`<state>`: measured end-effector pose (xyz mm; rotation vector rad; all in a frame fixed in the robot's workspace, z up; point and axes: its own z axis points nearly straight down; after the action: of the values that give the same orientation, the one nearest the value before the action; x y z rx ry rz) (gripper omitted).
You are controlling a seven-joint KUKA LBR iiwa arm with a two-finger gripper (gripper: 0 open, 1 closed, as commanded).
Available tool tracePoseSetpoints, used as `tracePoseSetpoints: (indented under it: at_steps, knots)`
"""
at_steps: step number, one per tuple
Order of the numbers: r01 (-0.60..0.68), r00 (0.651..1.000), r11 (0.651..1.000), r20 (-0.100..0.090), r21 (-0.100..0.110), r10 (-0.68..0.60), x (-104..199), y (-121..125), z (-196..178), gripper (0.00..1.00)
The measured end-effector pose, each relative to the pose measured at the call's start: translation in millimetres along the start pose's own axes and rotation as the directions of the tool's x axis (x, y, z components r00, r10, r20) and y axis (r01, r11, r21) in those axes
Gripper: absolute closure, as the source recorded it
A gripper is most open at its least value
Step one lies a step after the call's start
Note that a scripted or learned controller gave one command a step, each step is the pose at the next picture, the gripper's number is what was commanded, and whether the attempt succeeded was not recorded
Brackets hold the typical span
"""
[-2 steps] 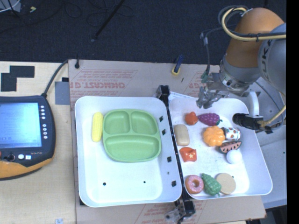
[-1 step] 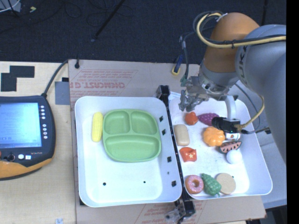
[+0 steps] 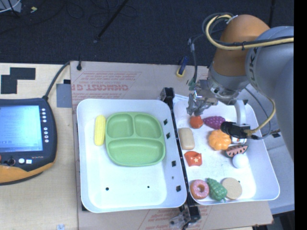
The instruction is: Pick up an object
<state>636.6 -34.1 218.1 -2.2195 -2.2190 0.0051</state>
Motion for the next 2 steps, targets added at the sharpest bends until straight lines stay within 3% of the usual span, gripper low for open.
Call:
tracePoseSetpoints:
  at_steps: [1,2]
  knots:
    - [0.001,1.0,1.0,-0.001,-0.004,-0.001,3.2,-2.2,-19.8,1.0]
    - [0.001,1.0,1.0,0.0,0.0,-0.001,6.5,-8.0,-13.7,1.0]
